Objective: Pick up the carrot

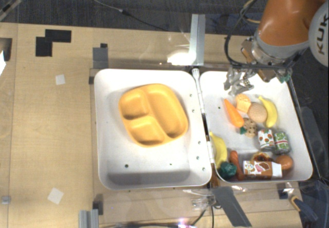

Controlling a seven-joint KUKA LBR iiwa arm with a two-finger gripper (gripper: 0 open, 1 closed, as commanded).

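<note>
The carrot (234,114) lay in the right bin (303,134), in its upper left part, slanting from eleven o'clock down to five o'clock. Just beside it at two o'clock sat a yellow-orange wedge (242,102), and at three o'clock a round tan piece (257,113) that touched or nearly touched a banana (269,110) curving along its right side. At five o'clock from the carrot's lower tip lay a small dark-speckled item (250,129), too small to name. Further toward five o'clock stood two small printed cans (273,140) side by side, and below them a labelled bottle (261,168) lay on its side along the bin's bottom edge. At seven o'clock from the carrot a second banana (219,148) lay against the bin's left wall, with a dark green piece (227,170) under it.

The gripper (237,82) hung at twelve o'clock from the carrot, near it but apart, over the bin's top end, below the arm's orange band (285,8). How far its fingers were parted I cannot tell, and nothing was seen between them.

At nine o'clock, well apart, the left bin (103,119) held a yellow divided plate (152,113).
</note>
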